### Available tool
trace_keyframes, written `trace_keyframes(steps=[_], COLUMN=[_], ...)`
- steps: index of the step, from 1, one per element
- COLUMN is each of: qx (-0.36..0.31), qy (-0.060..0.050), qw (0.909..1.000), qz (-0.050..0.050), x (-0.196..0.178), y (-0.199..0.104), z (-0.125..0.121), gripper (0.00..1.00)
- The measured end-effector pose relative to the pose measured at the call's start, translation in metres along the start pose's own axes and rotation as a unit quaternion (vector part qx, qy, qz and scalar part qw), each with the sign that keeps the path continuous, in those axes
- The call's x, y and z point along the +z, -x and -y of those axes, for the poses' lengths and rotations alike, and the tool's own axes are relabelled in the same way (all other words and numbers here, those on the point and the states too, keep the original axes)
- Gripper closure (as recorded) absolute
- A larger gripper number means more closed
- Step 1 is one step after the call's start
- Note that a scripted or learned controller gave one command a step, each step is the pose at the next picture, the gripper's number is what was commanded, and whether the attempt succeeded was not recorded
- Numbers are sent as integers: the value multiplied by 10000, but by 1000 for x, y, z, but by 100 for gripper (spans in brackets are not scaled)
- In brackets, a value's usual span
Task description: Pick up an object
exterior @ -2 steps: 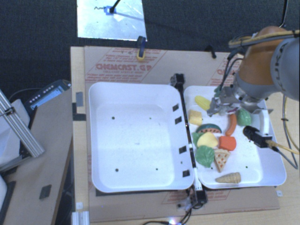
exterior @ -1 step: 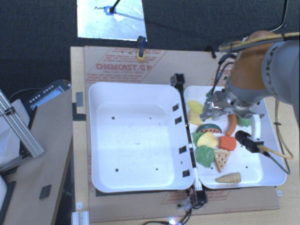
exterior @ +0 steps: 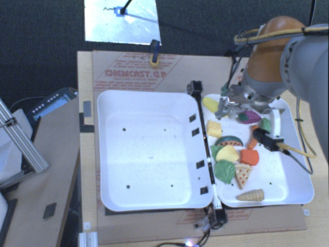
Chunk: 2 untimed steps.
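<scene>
The right bin (exterior: 295,187) holds several toy foods. Among them are a yellow piece (exterior: 210,105) at the far left corner, a purple eggplant (exterior: 250,117), a yellow cube (exterior: 214,128) and a watermelon slice (exterior: 229,141). Nearer the front lie a green leaf (exterior: 224,172), a red block (exterior: 250,157), a pizza slice (exterior: 242,175) and a cone (exterior: 251,194). My gripper (exterior: 224,109) hangs low over the far left part of this bin, between the yellow piece and the eggplant. Nothing shows in its grasp.
The left bin (exterior: 149,148) lies beside the right one, with black clips (exterior: 200,163) along the shared wall. A black connector with a yellow cable (exterior: 272,142) trails over the right bin. A grey device (exterior: 51,103) sits off the bench to the left.
</scene>
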State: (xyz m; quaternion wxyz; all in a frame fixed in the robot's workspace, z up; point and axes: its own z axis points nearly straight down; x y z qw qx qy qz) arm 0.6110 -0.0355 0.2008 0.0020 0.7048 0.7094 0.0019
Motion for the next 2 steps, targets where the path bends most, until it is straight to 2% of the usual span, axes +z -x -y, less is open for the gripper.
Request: trace_keyframes(steps=[1,2], qx=[-11,-13], qy=[-33,-36], qw=[10000,10000], qz=[-9,-14], x=[-1,-27], y=[-48,-92], z=[25,77], gripper=[100,100])
